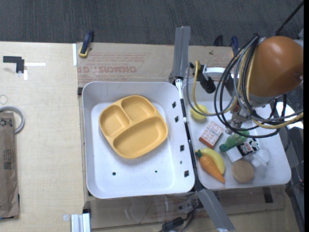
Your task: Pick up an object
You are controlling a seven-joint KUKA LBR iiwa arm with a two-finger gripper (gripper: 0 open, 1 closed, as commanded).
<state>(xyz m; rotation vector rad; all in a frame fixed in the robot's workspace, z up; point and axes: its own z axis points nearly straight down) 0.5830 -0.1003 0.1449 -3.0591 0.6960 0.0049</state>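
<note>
The right bin (277, 178) holds several small objects: a yellow lemon-like piece (198, 112), a red and white box (211, 134), a green item (232, 142), a black and white item (245, 149), a banana (216, 159), an orange carrot (211, 168) and a round tan disc (243, 171). My arm, with its orange band (276, 66), hangs over the right bin's back right. The gripper (240, 120) sits below the band, tangled in cables, just above the green item and the box. No object is visibly between its fingers.
The left bin (96, 173) carries a yellow three-compartment plate (133, 126). A grey divider post (181, 52) stands between the bins at the back. Black and yellow cables (222, 98) loop over the right bin's back. A brown bag (7, 163) lies at far left.
</note>
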